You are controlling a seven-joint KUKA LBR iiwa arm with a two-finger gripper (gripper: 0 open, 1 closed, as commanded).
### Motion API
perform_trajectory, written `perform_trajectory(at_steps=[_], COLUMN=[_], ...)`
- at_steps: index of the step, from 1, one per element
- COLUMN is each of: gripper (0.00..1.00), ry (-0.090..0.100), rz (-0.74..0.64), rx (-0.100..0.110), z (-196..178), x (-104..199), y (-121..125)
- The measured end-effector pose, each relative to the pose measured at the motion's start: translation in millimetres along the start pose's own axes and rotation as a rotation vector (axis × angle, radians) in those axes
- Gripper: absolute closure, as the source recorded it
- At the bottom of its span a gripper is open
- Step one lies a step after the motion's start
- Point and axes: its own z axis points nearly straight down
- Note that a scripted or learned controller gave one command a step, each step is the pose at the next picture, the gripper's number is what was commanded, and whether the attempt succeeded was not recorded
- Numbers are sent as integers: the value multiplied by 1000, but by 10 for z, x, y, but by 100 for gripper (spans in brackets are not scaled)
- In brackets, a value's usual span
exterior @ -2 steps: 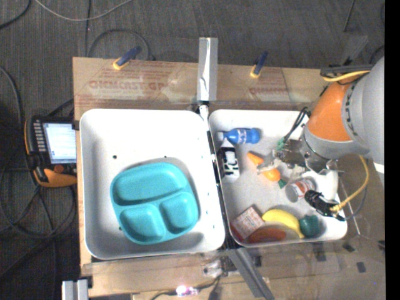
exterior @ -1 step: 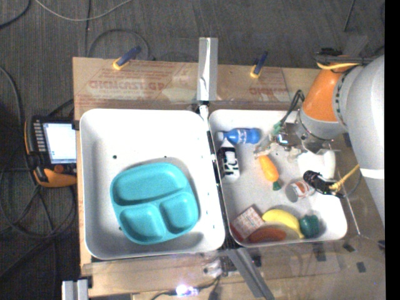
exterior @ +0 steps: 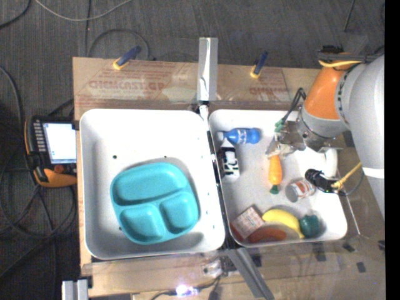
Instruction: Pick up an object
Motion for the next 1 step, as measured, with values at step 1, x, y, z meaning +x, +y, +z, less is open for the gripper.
perform_trajectory(at_steps=[1], gripper=[100], ry=[1], rz=[103], rx=[14], z=[-1230], x=[257], y=[68])
